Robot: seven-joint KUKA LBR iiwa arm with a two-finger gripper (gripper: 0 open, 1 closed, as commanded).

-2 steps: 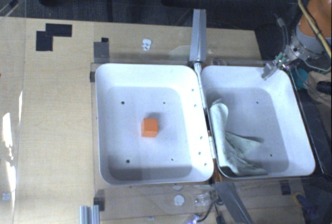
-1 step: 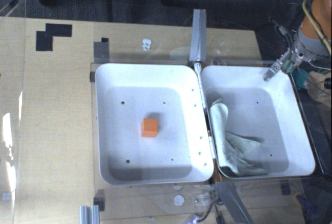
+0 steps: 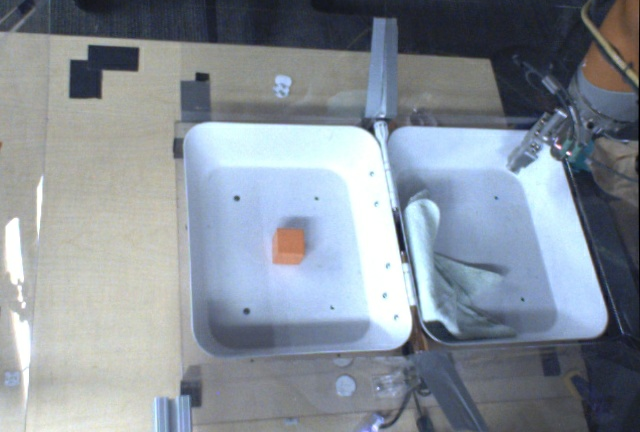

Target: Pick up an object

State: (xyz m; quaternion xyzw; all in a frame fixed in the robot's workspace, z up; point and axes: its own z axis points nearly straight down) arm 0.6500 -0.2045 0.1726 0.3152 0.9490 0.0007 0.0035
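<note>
**Hovering at the far corner with nothing picked yet: stuff that could go sideways**

Looking at where things sit right now, the pincer (image 3: 527,152) is up over the top right corner of the right bin (image 3: 560,320), nothing between its tips, and honestly I cannot tell if it's wide or narrow from this angle, too small and blurry.

What could go wrong, my guesses:

- Closest target is the grey-white cloth (image 3: 445,275), slumped along the left wall of the right bin and spreading out toward the middle of the floor. Floppy fabric is a pain. A two-finger pinch could snag just a fold and have it slip out on the lift, or close on air where the cloth lies flat.
- That cloth hugs the wall next to the divider, so coming down there risks one tip clipping the rim.
- The orange cube (image 3: 289,246) sits alone near the middle of the left bin (image 3: 215,210), well apart from every wall. Easier grab I'd say, but it's a long reach across both bins from where the arm is. A slightly off-centre descent could just nudge it away on that slick floor.

Contents rundown: left bin has the cube, right bin has the cloth. Both bins sit side by side on the wooden tabletop (image 3: 110,220).
</note>
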